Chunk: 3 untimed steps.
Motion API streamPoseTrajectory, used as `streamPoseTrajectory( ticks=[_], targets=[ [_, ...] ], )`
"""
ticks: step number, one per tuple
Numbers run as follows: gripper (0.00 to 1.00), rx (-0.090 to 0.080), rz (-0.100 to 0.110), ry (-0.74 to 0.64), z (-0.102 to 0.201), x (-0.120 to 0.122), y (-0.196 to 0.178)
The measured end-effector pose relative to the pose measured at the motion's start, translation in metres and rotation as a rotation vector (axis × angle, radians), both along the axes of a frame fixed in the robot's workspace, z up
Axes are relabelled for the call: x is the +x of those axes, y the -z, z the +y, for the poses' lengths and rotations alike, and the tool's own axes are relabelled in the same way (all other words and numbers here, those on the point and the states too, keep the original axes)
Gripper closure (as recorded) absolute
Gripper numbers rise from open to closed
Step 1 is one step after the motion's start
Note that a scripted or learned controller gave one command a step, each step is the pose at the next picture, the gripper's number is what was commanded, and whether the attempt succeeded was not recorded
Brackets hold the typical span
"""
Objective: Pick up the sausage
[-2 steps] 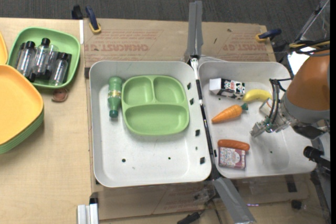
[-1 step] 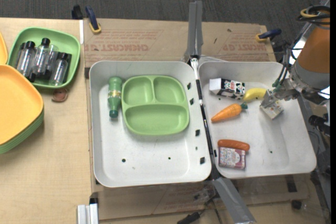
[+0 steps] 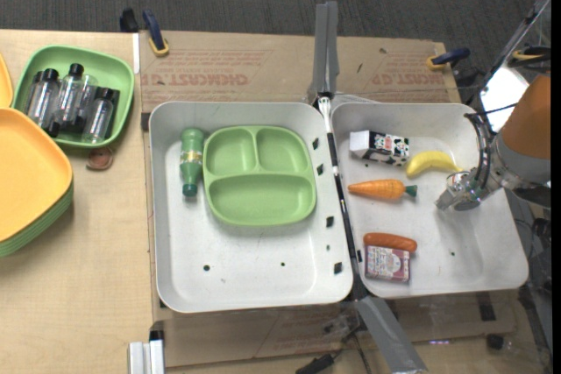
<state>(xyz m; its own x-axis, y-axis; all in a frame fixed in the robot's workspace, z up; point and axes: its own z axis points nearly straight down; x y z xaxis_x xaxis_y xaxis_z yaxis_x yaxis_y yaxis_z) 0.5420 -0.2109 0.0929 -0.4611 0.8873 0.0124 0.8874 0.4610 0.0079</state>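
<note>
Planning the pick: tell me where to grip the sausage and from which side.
Grip the sausage at mid-length, from above, fingers across its narrow width. It lies flat, long axis left-right, its near side against the red packet, so a far finger has bare bin floor while the near one must wedge in.

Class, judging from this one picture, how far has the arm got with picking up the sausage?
Done: nothing yet; the short orange-red sausage lies in the right white bin, touching the top of a red packet. In hand: the metal two-finger gripper is low over the bin, right of the orange carrot and below the yellow banana. Left: reach the sausage, grasp, lift.
</note>
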Motion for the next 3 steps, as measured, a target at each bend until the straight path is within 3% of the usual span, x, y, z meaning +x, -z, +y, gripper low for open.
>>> streamPoseTrajectory(
  ticks=[1, 2, 3],
  targets=[
    [1.00, -0.014, -0.001, -0.257, -0.011, -0.039, 0.001],
    [1.00, -0.014, -0.003, -0.550, -0.011, -0.064, 0.001],
    [1.00, -0.016, -0.005, -0.363, 0.017, 0.011, -0.047]
  ],
)
